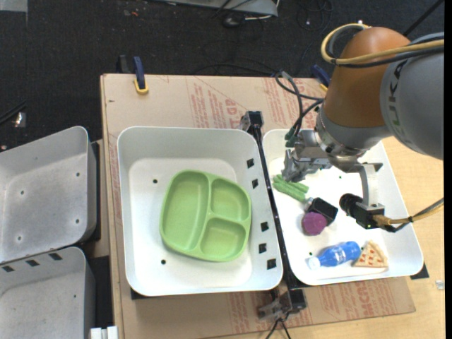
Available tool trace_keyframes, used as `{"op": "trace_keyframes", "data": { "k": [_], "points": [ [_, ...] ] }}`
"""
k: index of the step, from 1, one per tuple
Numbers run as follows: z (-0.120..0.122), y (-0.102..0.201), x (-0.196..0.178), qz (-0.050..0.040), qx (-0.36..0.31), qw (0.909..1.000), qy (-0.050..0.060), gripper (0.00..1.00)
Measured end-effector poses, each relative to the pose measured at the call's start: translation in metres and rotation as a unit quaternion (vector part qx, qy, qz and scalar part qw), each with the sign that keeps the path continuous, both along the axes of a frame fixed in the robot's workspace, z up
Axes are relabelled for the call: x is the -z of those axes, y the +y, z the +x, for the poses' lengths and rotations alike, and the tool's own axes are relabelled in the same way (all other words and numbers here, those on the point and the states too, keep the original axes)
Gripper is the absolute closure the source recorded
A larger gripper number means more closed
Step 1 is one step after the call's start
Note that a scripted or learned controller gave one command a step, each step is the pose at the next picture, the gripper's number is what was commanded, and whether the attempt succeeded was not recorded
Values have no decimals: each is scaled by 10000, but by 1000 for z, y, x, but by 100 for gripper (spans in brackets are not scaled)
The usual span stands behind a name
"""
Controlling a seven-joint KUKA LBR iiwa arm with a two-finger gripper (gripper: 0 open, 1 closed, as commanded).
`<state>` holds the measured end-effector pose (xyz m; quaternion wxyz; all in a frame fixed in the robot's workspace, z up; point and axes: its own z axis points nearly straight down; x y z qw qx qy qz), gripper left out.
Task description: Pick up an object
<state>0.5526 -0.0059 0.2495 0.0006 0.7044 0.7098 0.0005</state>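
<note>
Hand (295, 169) poised over green stick (290, 188) at nine o'clock in right bin (406, 260); finger opening cannot be told. Step: approach. Next: descend and close.

You see four loose things in the right bin (402, 189). A green stick (289, 188) lies slanted near its left wall. A purple lump (313, 222) sits near the middle. A blue bottle (337, 254) lies on its side at the front, just beside a pizza slice (371, 257).
</note>
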Motion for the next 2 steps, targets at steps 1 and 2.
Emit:
{"op": "trace_keyframes", "data": {
  "k": [1,2],
  "points": [
    [23,38,10,2,4,10000,1,100],
    [58,74,5,4,8,10000,-12,100]
  ]
}}
